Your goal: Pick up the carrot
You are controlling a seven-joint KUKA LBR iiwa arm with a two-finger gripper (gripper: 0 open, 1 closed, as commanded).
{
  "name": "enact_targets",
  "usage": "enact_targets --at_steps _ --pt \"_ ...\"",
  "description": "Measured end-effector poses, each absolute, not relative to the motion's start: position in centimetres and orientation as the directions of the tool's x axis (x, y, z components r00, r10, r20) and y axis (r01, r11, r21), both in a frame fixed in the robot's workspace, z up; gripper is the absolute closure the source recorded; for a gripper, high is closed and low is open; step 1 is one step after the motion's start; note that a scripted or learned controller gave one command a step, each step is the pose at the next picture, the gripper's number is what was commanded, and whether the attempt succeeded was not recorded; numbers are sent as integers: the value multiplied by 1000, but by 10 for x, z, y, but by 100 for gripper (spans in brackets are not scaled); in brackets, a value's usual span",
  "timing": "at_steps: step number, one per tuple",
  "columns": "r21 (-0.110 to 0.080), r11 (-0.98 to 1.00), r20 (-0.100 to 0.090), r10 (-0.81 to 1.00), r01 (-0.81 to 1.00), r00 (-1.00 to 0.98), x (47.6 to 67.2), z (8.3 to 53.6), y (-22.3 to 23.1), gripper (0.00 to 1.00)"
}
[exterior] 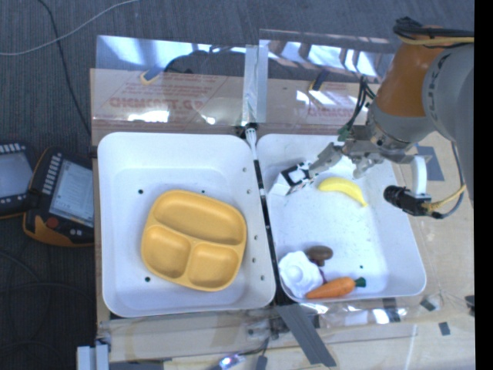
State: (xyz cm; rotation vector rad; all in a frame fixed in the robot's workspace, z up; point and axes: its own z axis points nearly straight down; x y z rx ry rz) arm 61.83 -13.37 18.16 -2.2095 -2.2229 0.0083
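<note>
The carrot [333, 287] lies in the right bin [400, 245], near its front edge, touching a white cup-like object [296, 270] with a brown item [319, 253] just behind it. A banana [343, 189] lies toward the bin's rear. The gripper [296, 176] hangs over the rear left part of the same bin, well apart from the carrot; its fingers are spread and grasp nothing. The left bin [123, 206] holds a yellow divided tray [194, 239]. Red lettering on the cardboard [166, 95] behind the bins is not legible.
</note>
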Motion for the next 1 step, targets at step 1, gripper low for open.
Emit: enact_targets --at_steps 1 --pt "-11 -126 0 992 992 126 532 124 -131 0"
